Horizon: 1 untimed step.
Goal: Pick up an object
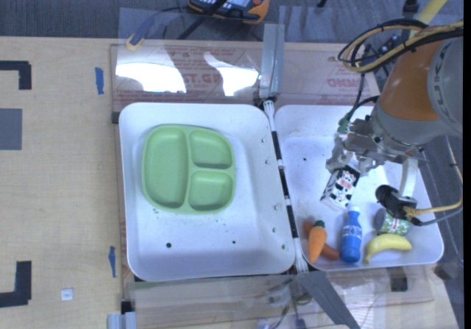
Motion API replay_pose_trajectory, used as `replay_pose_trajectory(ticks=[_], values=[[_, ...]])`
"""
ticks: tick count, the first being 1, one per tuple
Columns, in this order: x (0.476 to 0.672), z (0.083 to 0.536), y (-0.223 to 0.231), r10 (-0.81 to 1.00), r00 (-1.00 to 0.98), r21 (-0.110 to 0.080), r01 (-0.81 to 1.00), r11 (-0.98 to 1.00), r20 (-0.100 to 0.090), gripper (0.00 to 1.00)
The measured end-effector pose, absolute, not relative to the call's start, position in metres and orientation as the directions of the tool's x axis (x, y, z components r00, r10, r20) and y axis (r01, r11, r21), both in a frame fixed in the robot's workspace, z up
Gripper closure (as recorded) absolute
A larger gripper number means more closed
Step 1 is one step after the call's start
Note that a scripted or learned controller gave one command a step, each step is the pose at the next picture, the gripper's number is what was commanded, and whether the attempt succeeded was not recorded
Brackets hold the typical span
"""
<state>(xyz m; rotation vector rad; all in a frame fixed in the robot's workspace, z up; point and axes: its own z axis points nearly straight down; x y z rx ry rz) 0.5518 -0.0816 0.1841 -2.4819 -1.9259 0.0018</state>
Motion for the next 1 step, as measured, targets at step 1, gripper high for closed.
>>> replay_pose_trajectory(ticks=[1], values=[[0.5329, 0.2586, -0.1040, 0.927, 0.375, -0.001, 0.927, -0.375, -0.001, 1.00]])
